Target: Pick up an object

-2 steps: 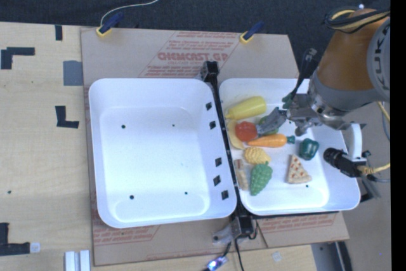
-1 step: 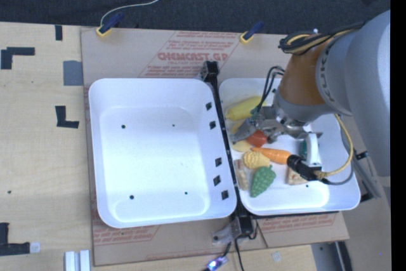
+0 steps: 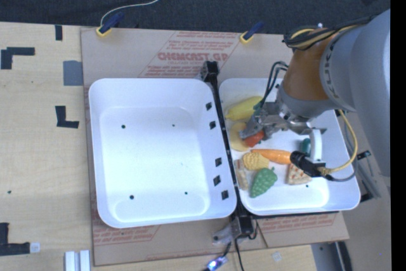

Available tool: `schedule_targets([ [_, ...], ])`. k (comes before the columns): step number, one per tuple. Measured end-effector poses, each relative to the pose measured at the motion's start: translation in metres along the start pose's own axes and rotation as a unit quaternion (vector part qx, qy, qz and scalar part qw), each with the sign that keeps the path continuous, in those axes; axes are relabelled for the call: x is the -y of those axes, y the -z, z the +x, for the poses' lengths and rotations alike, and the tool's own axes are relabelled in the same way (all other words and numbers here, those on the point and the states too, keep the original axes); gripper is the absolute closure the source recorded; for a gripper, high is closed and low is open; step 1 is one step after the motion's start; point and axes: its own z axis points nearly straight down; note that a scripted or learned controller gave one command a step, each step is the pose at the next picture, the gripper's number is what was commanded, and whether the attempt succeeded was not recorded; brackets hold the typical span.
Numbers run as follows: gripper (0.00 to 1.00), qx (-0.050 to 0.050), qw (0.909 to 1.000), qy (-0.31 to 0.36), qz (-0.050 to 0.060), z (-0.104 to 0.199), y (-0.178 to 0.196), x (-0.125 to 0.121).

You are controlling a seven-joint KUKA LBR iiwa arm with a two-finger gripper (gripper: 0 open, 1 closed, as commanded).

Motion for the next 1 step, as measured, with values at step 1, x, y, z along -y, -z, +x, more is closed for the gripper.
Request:
schedule_targets([
  [1, 1.0, 0.0, 1.0, 0.003, -0.006, 0.0722, 0.0802, -0.0486],
])
